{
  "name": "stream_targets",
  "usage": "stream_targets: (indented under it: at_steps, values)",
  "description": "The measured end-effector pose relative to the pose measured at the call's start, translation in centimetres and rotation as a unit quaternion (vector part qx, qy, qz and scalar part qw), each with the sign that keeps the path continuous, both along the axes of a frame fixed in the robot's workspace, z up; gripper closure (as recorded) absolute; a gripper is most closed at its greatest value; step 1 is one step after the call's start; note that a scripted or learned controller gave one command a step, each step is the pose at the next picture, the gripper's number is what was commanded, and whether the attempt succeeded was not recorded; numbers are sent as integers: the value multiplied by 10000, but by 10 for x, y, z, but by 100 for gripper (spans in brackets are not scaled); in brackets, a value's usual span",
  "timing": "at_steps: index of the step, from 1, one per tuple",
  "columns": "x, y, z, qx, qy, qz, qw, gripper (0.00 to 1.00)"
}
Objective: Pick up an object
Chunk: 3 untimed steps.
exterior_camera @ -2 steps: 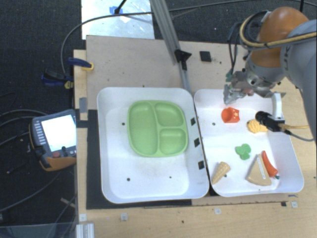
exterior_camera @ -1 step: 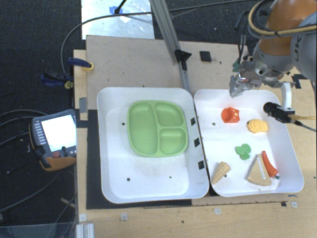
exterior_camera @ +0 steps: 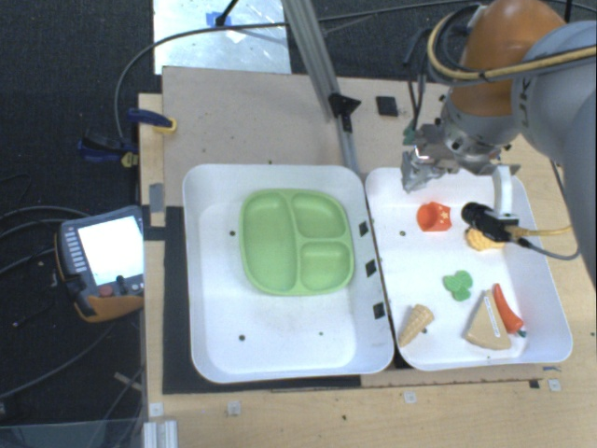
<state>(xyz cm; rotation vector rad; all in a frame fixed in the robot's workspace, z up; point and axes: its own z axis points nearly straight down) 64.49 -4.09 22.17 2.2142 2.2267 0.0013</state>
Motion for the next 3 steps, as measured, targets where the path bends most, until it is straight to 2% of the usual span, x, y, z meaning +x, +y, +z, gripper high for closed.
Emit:
stream_targets:
  at_steps: [3]
  values:
    - [-44,148,16,5,6,1,10000,100]
